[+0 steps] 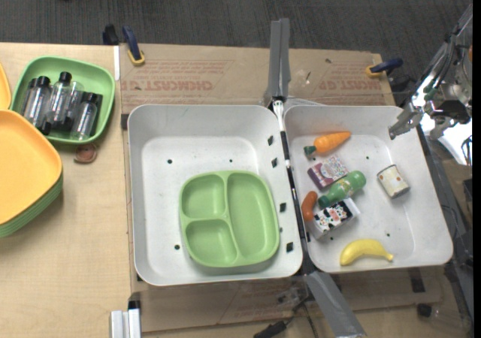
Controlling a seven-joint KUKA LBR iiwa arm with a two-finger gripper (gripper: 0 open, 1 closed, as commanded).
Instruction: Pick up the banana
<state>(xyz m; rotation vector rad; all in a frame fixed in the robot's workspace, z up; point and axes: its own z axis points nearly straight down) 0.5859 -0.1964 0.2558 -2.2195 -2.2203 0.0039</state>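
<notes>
1. Dark ribbed carpet lies beyond a wooden bench (pixel 68 284) topped with cardboard, on which two shallow white plastic bins sit side by side.
2. In the left bin (pixel 150 179), a smooth green divided tray (pixel 229 218) with three rounded compartments lies flat.
3. The right bin (pixel 421 231) holds a carrot (pixel 332 141), a purple packet (pixel 328 172), a green bottle (pixel 343 187), a small beige block (pixel 393 181) and a patterned box (pixel 333 216).
4. The banana (pixel 365 252) is short, curved and glossy yellow, lying alone near the right bin's front edge.
5. The gripper (pixel 436 104) hangs over the bin's far right corner, well apart from the banana; whether it is parted or closed cannot be told.
</notes>
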